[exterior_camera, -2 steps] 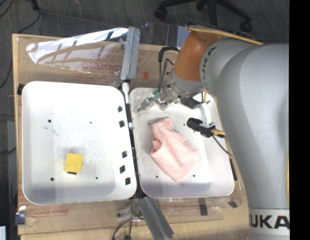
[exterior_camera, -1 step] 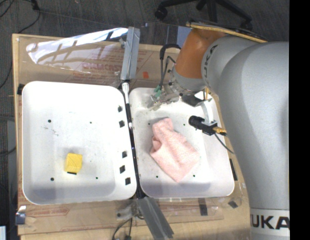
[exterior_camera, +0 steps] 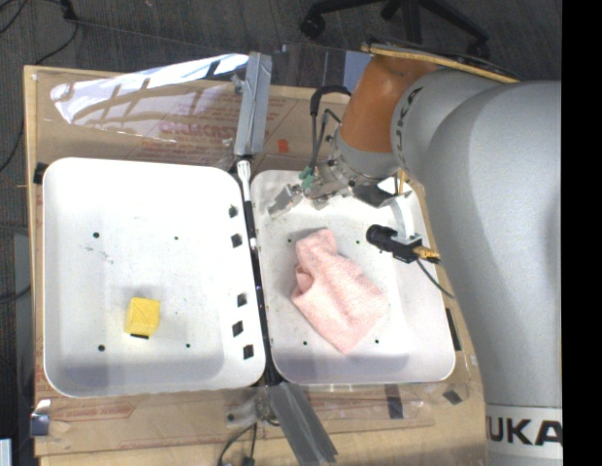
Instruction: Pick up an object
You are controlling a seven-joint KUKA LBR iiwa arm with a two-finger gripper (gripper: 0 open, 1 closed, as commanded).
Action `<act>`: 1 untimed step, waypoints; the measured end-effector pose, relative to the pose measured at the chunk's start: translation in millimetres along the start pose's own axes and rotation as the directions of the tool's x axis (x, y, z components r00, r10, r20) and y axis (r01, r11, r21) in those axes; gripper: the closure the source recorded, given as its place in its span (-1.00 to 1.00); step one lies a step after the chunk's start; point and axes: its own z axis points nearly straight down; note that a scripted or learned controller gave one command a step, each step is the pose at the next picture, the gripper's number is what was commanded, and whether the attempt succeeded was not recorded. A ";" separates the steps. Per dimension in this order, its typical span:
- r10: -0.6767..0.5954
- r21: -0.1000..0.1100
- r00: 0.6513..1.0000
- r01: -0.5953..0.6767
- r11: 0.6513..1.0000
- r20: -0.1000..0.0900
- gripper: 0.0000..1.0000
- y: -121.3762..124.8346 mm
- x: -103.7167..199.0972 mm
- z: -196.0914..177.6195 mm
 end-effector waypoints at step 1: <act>0.078 -0.002 0.997 -0.078 0.997 0.001 -1.00 -65.2 18.5 11.7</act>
